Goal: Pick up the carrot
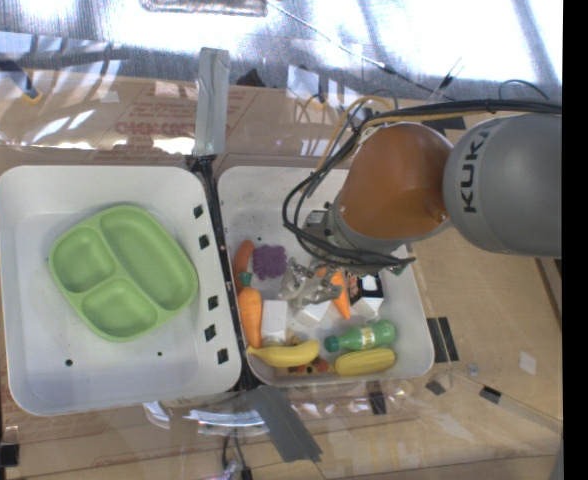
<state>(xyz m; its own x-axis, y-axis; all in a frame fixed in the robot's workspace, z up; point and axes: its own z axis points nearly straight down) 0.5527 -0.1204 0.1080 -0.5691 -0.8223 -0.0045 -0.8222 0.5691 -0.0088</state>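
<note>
Glossy plastic-looking carrot (pixel 250 315) and banana (pixel 283 354), matt green plastic plate (pixel 123 271), smooth white bins (pixel 24 298), shiny metal claw (pixel 312 284).

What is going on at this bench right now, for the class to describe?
A grey KUKA arm reaches from the right into the right bin, which holds toy food. Its gripper is low among the items in the middle of the bin. The carrot lies against the bin's left wall, apart from the gripper, above a banana. A green bottle and purple grapes lie nearby. The left bin holds a green divided plate.
</note>
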